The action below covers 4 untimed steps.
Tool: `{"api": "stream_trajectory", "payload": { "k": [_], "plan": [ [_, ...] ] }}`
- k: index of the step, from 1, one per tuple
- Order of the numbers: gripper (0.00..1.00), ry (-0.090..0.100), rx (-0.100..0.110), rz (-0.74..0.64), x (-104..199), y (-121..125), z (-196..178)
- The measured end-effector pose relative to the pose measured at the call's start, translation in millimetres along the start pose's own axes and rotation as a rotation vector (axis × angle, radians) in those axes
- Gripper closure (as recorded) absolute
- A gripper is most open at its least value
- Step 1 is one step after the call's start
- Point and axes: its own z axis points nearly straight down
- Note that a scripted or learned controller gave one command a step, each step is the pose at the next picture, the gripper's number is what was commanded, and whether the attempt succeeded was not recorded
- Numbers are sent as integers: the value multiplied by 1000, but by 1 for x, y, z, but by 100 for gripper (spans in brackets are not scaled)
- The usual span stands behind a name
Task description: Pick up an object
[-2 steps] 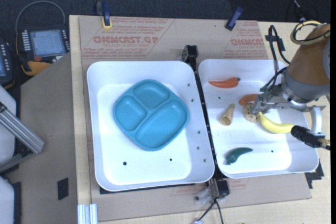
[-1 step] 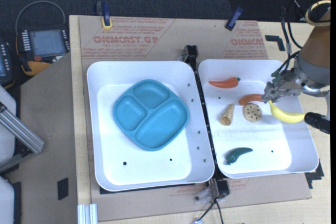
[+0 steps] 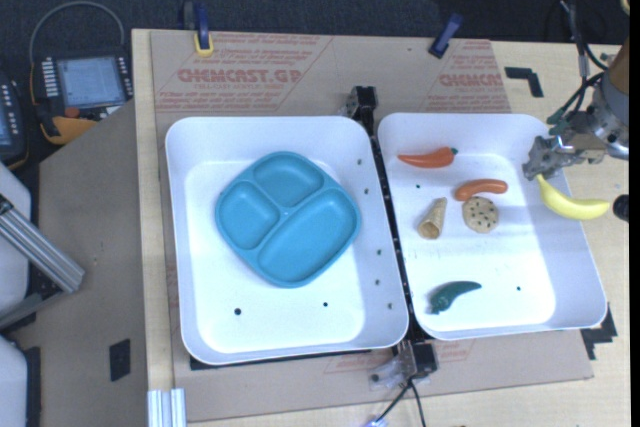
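Gripper (image 3: pixel 549 158): at the right rim of the right bin (image 3: pixel 500 320), pointing down and left; whether spread or pressed together, cannot tell.
Banana (image 3: pixel 572 202): yellow, curved, smooth; just below the gripper, one end touching or nearly touching its tip, body lying across the bin's right rim.
Red chili (image 3: pixel 428 157): slender, red-orange with a dark stem; left of the gripper, well apart.
Sausage (image 3: pixel 481 187): short, orange-red; left of and slightly below the gripper.
Cookie (image 3: pixel 481 213): round, tan with dark specks; below and left of the gripper, just under the sausage.
Cone (image 3: pixel 433 218): beige, tapered; farther left, beside the cookie.
Green pepper (image 3: pixel 453 294): dark teal, curved; far below and left.
Blue plate (image 3: pixel 288 217): three compartments, in the left bin (image 3: pixel 200 315); far left of the gripper.
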Motion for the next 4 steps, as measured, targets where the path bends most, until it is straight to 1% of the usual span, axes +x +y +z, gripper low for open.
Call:
{"api": "stream_trajectory", "payload": {
  "k": [1,2,3,4],
  "plan": [
    [100,0,0,-1,-1,2,-51],
    [100,6,8,-5,46,7,-51],
    [100,7,11,-6,108,7,-38],
    [100,6,12,-5,154,8,-22]
  ]
}}
